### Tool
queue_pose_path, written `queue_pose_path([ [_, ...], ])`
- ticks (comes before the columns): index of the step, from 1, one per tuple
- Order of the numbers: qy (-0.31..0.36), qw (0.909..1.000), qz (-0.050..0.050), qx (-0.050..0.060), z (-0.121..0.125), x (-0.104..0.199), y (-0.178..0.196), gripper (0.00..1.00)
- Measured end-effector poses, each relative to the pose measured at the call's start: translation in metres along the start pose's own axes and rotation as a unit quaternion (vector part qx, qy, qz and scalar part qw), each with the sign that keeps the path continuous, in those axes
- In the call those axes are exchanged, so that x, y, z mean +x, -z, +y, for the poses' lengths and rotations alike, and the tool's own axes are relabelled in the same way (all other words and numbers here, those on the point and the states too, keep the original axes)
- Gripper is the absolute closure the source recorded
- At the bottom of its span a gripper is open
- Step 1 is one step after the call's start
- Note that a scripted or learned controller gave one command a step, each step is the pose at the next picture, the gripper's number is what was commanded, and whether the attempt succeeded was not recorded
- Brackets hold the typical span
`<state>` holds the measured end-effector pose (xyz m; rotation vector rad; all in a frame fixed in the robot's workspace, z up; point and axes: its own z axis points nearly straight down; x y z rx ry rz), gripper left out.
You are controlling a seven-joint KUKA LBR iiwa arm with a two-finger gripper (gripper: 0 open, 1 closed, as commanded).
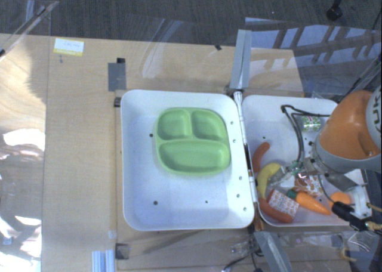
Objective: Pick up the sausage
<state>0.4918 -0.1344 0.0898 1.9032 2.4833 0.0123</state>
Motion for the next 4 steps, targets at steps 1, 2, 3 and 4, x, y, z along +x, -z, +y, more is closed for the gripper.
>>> queue_pose_path([
  [1, 0.0, 1.0, 0.0, 0.0, 0.0, 0.0, 0.0, 0.0],
  [2, 0.001, 1.0, -0.003, -0.005, 0.004, -0.001, 0.013, 1.0],
  [3, 0.001, 1.0, -0.003, -0.005, 0.003, -0.002, 0.013, 0.0],
  [4, 0.021, 0.9998, 0.0, 0.004, -0.016, -0.062, 0.003, 0.0],
])
